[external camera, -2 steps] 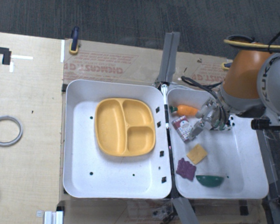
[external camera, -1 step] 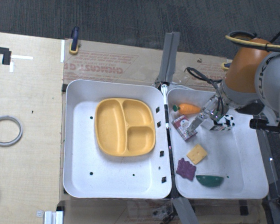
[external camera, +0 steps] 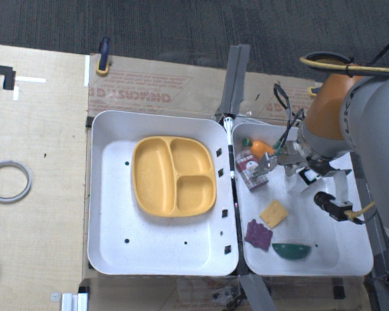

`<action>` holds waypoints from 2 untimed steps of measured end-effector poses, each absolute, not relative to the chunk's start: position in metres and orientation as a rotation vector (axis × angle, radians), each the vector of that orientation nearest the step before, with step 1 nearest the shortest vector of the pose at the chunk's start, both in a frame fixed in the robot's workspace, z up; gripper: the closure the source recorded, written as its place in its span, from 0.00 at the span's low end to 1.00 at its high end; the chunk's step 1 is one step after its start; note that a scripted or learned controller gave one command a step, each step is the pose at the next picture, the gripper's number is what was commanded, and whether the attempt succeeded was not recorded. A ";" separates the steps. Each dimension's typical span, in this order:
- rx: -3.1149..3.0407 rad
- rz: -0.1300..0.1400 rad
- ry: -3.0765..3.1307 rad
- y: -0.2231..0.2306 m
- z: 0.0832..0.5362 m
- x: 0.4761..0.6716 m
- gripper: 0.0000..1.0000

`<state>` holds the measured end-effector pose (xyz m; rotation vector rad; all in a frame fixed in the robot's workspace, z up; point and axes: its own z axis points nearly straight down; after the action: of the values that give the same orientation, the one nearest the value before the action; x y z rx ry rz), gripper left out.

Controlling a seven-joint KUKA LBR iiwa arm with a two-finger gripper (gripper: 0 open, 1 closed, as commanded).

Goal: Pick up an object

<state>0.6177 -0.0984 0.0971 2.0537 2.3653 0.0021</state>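
Reaching into the right bin (external camera: 347, 263), the gripper (external camera: 270, 161) sits low at a red-and-white packet (external camera: 250, 173) near the bin's far left corner; whether its fingers are spread or pinching, I cannot tell. Nothing looks lifted yet. The divider wall crowds that side; a yellow block (external camera: 273, 213), purple piece (external camera: 258, 235) and green piece (external camera: 291, 251) lie toward the near edge, with open floor rightward.

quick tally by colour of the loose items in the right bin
orange: 1, the orange item
red and white: 1, the packet
yellow: 1, the yellow square
purple: 1, the purple piece
green: 1, the green bowl-shaped piece
total: 5
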 end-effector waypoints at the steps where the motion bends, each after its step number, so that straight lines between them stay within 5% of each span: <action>1: 1.810 0.006 2.559 -0.108 0.096 0.541 0.00; 2: 2.142 0.006 2.290 -0.124 0.097 0.589 0.00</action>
<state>0.5893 -0.1244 0.0965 2.1422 2.2900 0.0060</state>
